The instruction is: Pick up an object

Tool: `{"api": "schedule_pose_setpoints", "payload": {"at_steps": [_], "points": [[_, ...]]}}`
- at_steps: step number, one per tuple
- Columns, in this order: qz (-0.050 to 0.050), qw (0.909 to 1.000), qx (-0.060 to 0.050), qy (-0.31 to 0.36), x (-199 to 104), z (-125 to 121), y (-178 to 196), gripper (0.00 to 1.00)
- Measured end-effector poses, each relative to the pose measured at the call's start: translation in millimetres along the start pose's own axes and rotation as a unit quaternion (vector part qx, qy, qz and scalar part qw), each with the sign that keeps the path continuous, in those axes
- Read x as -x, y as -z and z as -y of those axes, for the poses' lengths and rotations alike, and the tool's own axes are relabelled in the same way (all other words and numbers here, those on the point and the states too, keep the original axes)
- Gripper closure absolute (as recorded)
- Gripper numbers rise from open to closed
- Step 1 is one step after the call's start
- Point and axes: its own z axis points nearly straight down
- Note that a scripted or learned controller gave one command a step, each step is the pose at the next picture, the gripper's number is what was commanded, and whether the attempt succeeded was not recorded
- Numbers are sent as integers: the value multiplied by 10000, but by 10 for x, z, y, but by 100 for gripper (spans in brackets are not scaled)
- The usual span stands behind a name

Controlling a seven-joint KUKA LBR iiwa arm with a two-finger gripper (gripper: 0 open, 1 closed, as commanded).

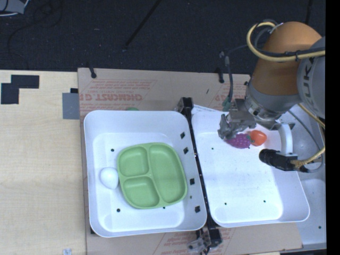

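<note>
Poised low over the purple grape bunch [239, 141] beside an orange ball [258, 137], gripper [231, 130], finger state impossible to tell, seemingly lined up for a grasp.

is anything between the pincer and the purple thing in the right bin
Nothing visible. The pincer sits right at the upper edge of the purple object, with an orange object beside it on the far side, not between them.
</note>
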Motion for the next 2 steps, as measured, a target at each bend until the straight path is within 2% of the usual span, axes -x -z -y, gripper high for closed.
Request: {"api": "schedule_pose_setpoints", "payload": {"at_steps": [1,2], "points": [[-1,10000,-3,1,-555,110,-136,100],[2,10000,11,3,-1005,62,-162,100]]}}
